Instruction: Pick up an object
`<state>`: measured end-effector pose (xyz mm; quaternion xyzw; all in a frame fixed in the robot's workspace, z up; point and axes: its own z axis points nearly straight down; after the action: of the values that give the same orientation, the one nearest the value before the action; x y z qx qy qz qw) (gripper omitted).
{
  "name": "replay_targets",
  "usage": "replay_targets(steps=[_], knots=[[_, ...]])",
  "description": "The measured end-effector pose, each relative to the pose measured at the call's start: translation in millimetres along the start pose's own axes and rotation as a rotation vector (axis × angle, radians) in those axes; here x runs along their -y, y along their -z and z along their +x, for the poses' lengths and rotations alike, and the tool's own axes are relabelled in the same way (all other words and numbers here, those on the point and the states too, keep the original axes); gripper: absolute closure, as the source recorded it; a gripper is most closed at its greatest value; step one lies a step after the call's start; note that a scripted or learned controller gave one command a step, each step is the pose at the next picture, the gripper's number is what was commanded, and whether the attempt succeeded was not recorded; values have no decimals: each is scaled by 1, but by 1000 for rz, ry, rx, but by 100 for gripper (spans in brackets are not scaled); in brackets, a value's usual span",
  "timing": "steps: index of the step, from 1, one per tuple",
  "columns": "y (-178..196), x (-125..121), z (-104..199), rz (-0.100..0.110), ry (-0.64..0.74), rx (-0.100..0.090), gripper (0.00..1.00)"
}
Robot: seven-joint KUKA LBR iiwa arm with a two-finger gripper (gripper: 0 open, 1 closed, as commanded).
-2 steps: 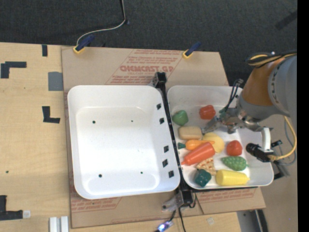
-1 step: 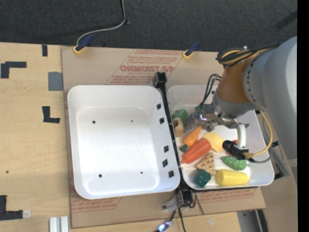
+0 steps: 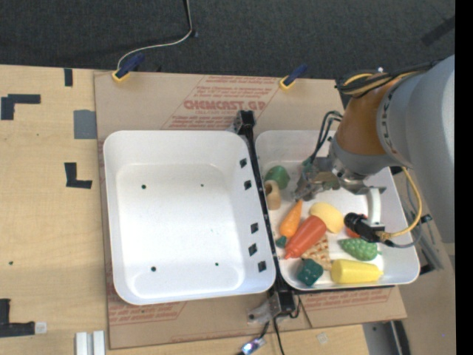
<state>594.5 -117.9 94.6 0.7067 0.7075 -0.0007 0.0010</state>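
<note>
the grey kuka arm (image 3: 414, 117) reaches in from the right, and its gripper (image 3: 310, 186) hangs low over the upper middle of the right bin (image 3: 399, 272). the dark fingers (image 3: 304, 189) point down and to the left; whether they are spread or closed cannot be told here, and nothing is seen between them.

the things to pick all lie in that right bin. a green round toy (image 3: 278, 175) sits near the divider, just left of the gripper, with a small tan piece (image 3: 273, 195) below it. a small orange carrot (image 3: 291, 218) lies slanted beside a larger red-orange carrot (image 3: 306, 236), the two touching or nearly so. a pale yellow piece (image 3: 327, 217) rests just below the gripper. toward the front are a dark green block (image 3: 310, 272), a yellow corn-like piece (image 3: 355, 271) and a bumpy green toy (image 3: 360, 248). the left bin (image 3: 118, 146) stands beside it on the cardboard-covered desk (image 3: 214, 102).

judging by this pose, the step in hand is the approach or descent onto a target, with no grasp yet made. the nearest candidates seem to be the pale yellow piece and the green round toy. the next move calls for settling over one item, lowering so the fingers straddle it, closing, then lifting straight up. the crowding of the toys could let a neighbour be nudged or caught as well.
</note>
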Motion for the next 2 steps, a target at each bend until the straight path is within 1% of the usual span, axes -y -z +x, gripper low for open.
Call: replay_targets(steps=[1, 2], knots=[[-10, 30, 22, -1, -1, -1, 100], [-10, -1, 25, 0, 1, -2, 100]])
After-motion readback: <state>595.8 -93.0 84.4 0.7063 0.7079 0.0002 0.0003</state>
